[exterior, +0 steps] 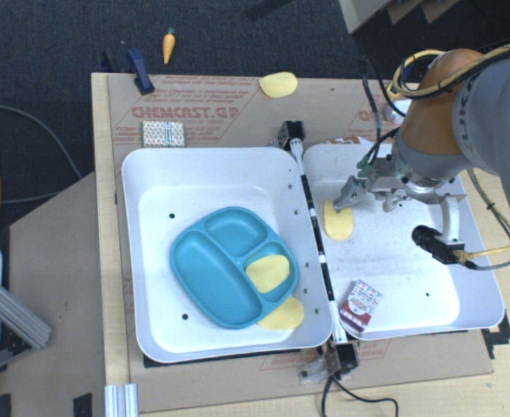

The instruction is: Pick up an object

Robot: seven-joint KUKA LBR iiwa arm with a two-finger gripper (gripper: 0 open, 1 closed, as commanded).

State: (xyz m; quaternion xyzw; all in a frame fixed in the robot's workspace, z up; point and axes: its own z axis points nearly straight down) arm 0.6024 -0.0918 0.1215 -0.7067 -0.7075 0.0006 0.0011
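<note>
Plastic, cardboard and foil at the bench

The two shallow white bins [150, 181] look like smooth, slightly glossy plastic; the blue divided tray [215, 272] is matt plastic; the brown board [211, 102] beneath looks like printed cardboard; the small red-and-white packet [360, 305] at lower right shines like foil.

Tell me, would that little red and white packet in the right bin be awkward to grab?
Probably. The packet looks flat and thin, so it likely weighs little and may slide when pushed. It lies against the right bin's near-left wall, which could crowd the gripper.
</note>
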